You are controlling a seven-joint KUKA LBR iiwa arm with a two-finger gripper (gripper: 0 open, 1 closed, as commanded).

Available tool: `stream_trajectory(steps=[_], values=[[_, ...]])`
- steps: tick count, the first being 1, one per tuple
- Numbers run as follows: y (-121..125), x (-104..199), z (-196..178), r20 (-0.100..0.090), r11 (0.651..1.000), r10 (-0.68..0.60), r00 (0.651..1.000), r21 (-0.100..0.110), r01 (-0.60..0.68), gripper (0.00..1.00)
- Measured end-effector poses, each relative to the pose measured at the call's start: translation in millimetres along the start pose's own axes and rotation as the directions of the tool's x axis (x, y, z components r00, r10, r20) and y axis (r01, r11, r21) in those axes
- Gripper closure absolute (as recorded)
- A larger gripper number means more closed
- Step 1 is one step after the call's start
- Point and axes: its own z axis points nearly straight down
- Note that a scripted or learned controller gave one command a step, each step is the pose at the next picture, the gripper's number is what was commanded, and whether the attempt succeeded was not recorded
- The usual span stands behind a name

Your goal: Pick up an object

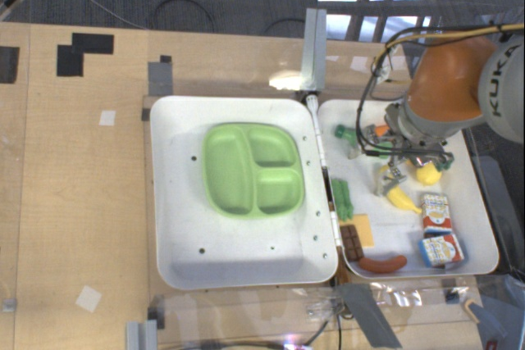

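Note:
My gripper [396, 173] hangs low over the middle of the right bin [484, 217], under the orange-banded wrist [443, 82]. Just below it lies a yellow banana [404, 199], and a yellow lemon [427, 172] sits at its right side. The arm hides part of a green vegetable [344, 132] and an orange piece [379, 129] at the bin's far end. I see nothing lifted off the bin floor.
The right bin also holds two small cartons [437, 212] [440, 249], a brown sausage [383, 263], a chocolate bar [351, 243], a cheese slice [362, 229] and a green block [341, 198]. A green divided plate [250, 170] lies in the left bin [176, 242].

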Motion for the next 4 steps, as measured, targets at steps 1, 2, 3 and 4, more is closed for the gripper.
stream_trajectory(steps=[1, 2, 3, 4], values=[[5.6, -44.6, 0.8, -0.026, 0.996, 0.088, 0.996, -0.007, -0.088, 0.0], [4.7, -53.0, -16.3, 0.01, 0.996, 0.087, 0.996, 0.003, -0.087, 1.0], [-52.2, -36.6, -172.4, 0.004, 0.973, -0.231, 0.973, 0.007, 0.231, 1.0], [-49.3, -36.8, -167.4, 0.0, 0.972, -0.233, 0.972, -0.001, 0.233, 0.0]])
